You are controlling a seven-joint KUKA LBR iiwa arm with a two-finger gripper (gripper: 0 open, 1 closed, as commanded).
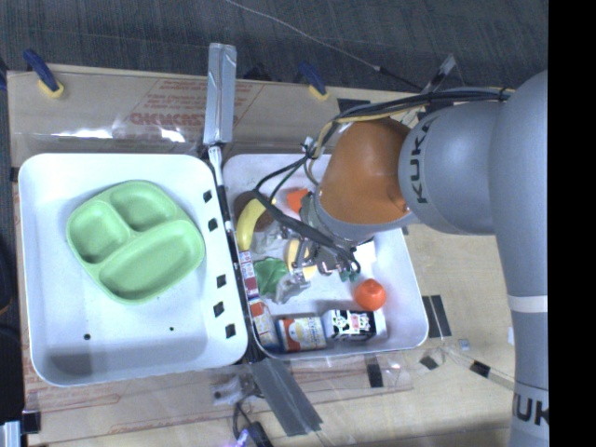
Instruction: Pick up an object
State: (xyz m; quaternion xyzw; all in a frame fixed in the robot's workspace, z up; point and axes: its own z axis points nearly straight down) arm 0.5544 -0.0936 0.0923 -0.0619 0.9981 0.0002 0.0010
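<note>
Nearest, a carton [331, 329] lies flat along the right bin's [413, 287] front wall; light and stiff, probably best gripped across its narrow sides; an orange fruit [371, 294] sits just behind it; the hand [312, 264] hangs over the clutter, its state impossible to tell; a banana [250, 223] lies beyond; green plate [137, 240] left.
</note>
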